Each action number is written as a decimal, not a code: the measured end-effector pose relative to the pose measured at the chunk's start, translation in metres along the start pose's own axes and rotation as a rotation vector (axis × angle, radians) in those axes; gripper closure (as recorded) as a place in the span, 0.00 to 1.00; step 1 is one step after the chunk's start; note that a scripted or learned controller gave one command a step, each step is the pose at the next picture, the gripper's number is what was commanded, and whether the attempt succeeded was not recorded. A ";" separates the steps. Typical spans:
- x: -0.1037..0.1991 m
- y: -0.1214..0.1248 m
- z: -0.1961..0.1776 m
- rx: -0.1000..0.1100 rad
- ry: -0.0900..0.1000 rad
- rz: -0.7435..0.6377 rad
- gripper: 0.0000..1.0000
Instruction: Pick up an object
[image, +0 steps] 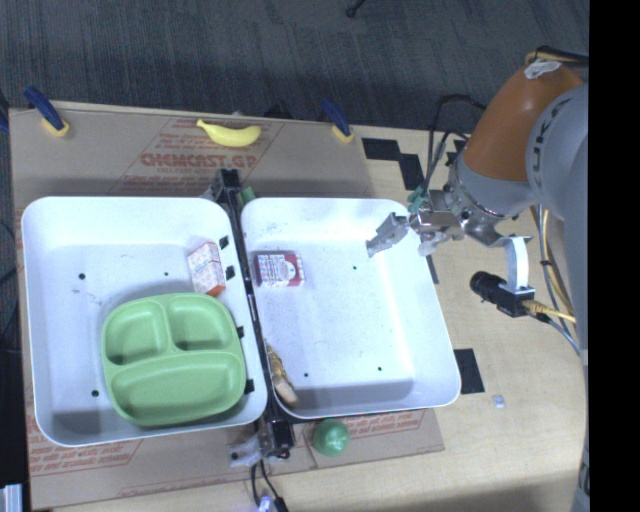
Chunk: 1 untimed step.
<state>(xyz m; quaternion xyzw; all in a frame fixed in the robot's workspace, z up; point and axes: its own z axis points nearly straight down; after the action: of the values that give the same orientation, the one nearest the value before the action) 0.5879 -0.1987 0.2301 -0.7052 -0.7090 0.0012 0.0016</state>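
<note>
On the far left I see the left shallow white bin (40, 300). Inside it sits a light green plastic tray with three parts (175, 357), near the front. Just behind the tray, by the middle wall, is a small white and orange packet (205, 268).

Behind the bins, a yellow banana (229, 132) lies on the brown cardboard sheet (150, 160) that covers the tabletop (520, 420).

Next comes the right shallow white bin (400, 340). A small dark red and white packet (278, 269) lies flat in its back left corner, close to the middle wall. A thin tan thing (279, 380) rests at the front left corner; I cannot tell what it is. In front of this bin, a small green ball (331, 436) sits on the cardboard.

On the right, the tool (388, 236) hangs over the back right part of the right bin, well apart from the red packet. It holds nothing that I can see, and I cannot tell how wide it is.
</note>
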 end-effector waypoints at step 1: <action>0.000 0.000 0.000 0.000 0.000 0.000 0.00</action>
<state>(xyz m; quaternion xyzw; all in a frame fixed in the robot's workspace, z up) 0.5879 -0.1987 0.2301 -0.7052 -0.7090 0.0012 0.0016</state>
